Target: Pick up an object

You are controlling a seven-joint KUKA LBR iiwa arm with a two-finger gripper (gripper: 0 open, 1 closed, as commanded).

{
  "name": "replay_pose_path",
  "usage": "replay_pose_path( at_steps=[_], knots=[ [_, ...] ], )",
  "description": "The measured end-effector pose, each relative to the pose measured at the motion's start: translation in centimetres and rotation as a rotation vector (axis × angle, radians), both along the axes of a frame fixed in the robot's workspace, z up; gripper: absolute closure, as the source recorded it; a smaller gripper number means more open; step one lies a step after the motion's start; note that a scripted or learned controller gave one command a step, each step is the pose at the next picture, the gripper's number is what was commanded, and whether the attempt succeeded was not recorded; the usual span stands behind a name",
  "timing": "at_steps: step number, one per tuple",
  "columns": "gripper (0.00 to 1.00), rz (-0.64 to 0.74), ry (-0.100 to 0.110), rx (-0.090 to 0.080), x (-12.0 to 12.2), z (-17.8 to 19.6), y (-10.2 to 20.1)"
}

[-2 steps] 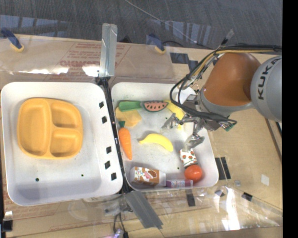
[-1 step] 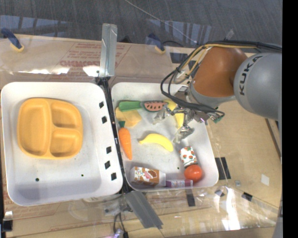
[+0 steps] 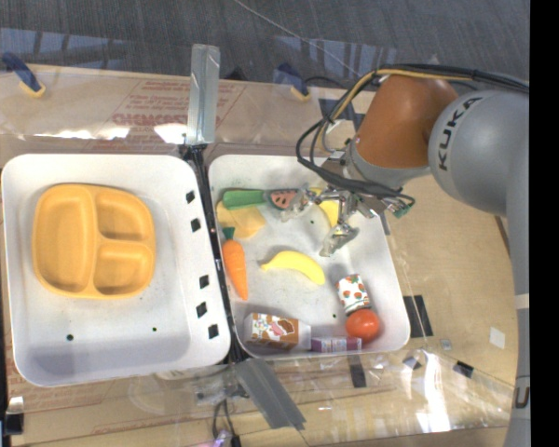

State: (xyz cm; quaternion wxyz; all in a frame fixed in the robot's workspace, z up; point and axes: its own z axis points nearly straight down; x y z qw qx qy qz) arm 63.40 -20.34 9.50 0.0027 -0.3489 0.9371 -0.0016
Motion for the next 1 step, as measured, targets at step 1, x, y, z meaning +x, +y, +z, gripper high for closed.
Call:
replay_pose_path(
  at_steps=[1],
  knots=[
    [0.0, -0.039, -0.001, 0.001, 1.21, 0.01, -0.67]
  ],
)
